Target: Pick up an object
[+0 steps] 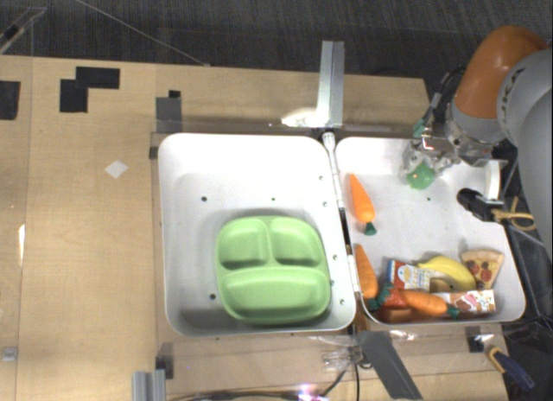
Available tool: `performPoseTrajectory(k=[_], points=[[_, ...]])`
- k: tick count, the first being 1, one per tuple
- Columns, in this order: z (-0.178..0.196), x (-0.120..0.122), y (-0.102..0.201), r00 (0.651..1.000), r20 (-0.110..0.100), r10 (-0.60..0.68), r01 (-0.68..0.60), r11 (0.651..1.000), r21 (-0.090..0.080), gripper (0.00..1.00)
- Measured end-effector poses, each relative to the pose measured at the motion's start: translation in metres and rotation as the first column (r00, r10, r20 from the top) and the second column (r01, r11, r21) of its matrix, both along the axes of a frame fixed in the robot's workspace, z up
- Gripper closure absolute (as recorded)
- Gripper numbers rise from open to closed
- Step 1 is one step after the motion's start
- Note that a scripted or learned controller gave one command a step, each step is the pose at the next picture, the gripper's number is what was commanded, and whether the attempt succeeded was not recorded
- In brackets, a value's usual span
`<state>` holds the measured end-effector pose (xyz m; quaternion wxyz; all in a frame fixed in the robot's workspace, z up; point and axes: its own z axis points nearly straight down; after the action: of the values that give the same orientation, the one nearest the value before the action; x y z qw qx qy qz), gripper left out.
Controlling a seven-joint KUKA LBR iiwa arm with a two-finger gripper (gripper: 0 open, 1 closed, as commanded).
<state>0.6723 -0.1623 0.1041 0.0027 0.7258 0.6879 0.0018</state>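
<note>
Two shallow white bins lie side by side, and we place everything from the centre ridge (333,218) where they meet. Nearest us, left of the ridge, a green divided plate (272,270) lies flat in the left bin (186,175), close to its near wall. Right of the ridge, in the near corner of the right bin (406,226), sits a heap of toy food. One carrot (366,274) lies right against the ridge, a small juice carton (406,276) is just beyond it, and a second carrot (423,302) lies nearer us along the front wall. A red and white packet (473,302) is further right. A banana (449,268) rests on top of the heap, with a pizza slice (482,265) at the point furthest from the ridge. Farther back, a third carrot (361,200) lies alone just right of the ridge, its green end toward us. Farther still, well right of the ridge and near the right bin's back wall, the gripper (423,162) hangs low over a small green object (421,178), which sits directly under its tip on the bin floor. We cannot tell whether the claw is spread, closed, or pinching that object. Behind it, the arm's orange band (492,71) rises at the far right, and a metal post (332,88) stands in line with the ridge beyond both bins.
</note>
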Motion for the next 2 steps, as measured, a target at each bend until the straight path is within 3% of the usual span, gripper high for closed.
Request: performPoseTrajectory(k=[1,2], points=[[0.0,0.0,0.0,1.0,0.0,0.0,0.0,1.0,0.0,0.0],[-0.011,-0.043,0.045,0.98,-0.005,0.198,-0.198,0.98,0.002,0.0]])
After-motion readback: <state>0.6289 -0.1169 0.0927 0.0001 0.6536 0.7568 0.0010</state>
